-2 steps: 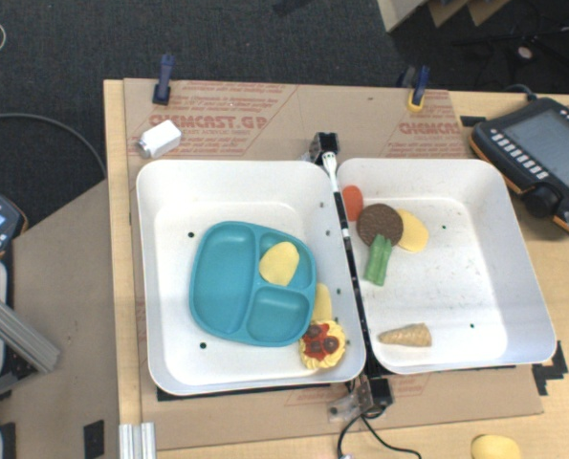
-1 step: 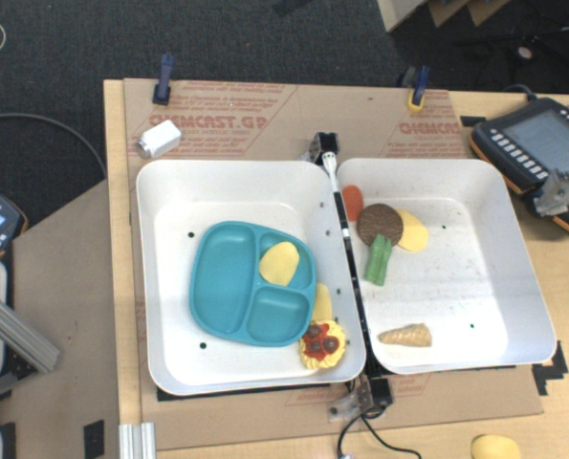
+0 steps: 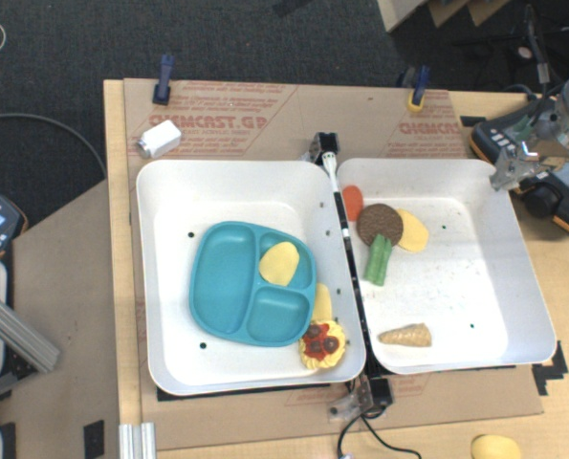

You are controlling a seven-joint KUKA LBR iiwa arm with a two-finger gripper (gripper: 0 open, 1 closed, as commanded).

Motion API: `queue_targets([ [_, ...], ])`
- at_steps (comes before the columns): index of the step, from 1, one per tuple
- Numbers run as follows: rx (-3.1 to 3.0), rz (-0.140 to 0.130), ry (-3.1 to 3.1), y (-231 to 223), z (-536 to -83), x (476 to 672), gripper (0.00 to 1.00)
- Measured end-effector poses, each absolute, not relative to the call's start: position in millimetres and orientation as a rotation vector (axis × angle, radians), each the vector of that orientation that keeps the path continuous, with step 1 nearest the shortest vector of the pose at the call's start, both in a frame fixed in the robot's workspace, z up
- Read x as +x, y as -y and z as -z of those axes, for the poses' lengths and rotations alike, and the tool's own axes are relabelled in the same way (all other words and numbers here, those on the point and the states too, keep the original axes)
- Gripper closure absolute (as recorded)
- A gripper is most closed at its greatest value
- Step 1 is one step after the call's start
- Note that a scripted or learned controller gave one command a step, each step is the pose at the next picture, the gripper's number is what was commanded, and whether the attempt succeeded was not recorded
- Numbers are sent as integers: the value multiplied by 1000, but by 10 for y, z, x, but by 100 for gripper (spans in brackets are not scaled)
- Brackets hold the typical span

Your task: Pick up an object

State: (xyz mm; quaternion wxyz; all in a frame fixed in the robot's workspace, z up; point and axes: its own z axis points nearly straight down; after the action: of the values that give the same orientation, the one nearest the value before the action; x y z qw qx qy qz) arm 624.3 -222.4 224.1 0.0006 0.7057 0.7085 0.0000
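Observation:
The right bin (image 3: 494, 285) holds a brown round piece (image 3: 380, 223), a yellow piece (image 3: 414, 232) beside it, a green stick-shaped piece (image 3: 378, 260), a small red-orange piece (image 3: 352, 202) and a tan cone (image 3: 404, 335). In the left bin (image 3: 169, 256) lies a teal divided plate (image 3: 231, 285) with a yellow lump (image 3: 279, 263) on it. A yellow slice (image 3: 322, 304) and a red-and-yellow toy (image 3: 323, 344) lie by the plate's right edge. My gripper (image 3: 515, 165) hovers at the right bin's far right corner, apart from every object.
A white block (image 3: 159, 140) lies on the cardboard behind the left bin. Blue clamps (image 3: 163, 80) (image 3: 418, 87) hold the board's back edge. A black bar (image 3: 341, 220) runs between the bins. A yellow object (image 3: 494, 446) lies at the front right.

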Motion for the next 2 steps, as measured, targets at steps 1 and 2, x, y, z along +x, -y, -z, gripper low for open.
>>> queue_targets([
  [1,2215,-3,-2220,2235,-2290,6627,100],
  [2,2216,-2,-2219,2237,-2339,6673,100],
])
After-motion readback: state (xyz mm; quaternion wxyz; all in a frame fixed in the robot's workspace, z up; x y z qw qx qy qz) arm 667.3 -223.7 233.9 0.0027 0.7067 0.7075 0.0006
